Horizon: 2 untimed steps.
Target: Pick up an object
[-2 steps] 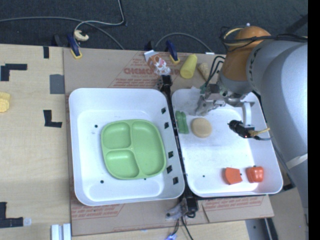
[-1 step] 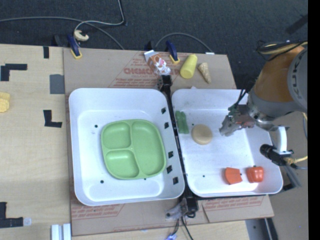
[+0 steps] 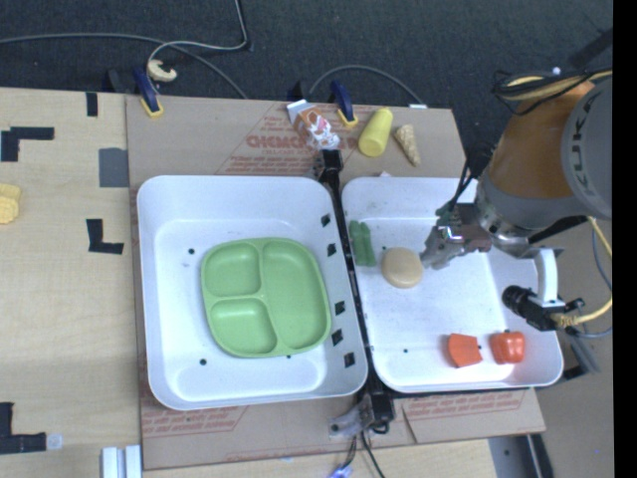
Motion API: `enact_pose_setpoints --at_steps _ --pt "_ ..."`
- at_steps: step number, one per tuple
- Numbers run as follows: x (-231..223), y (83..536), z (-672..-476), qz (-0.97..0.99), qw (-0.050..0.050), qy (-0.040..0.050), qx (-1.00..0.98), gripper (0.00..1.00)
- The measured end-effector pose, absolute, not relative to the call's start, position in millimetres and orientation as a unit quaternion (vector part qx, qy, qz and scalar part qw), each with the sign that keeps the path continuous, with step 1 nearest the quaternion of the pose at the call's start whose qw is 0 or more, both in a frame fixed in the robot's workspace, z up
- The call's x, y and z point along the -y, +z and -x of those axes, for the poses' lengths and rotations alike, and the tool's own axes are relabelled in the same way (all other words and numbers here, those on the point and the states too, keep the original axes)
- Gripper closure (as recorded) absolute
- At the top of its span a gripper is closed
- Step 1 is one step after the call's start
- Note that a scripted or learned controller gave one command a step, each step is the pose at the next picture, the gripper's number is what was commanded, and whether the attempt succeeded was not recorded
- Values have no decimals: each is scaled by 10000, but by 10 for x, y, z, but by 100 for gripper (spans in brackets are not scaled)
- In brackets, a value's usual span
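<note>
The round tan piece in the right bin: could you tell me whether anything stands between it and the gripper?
Nothing visible does. The gripper sits just right of the round tan piece in the right bin, with bare white floor between them. The green piece lies on its far side, and the two orange-red pieces lie nearer the front.

Place: robotics lab test cell
Counter (image 3: 60, 297): plywood marked with black tape pieces, a cardboard sheet (image 3: 269, 147) clamped on top
Bins: two white trays (image 3: 159, 207) joined by black clips
Machine: grey-and-orange industrial arm (image 3: 542, 167)
Wiring: loose cables (image 3: 239, 28) on dark carpet
</note>
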<state>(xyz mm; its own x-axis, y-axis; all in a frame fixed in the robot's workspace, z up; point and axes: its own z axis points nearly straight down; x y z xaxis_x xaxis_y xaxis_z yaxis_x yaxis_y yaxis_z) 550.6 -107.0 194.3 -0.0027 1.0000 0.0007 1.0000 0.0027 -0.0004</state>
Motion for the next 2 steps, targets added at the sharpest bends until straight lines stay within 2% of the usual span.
enact_pose_setpoints --at_steps 1,2 --pt "1074 1940 -5504 7064 4 1 7078 0" --pt "930 1236 -5829 7066 16 12 7076 0"
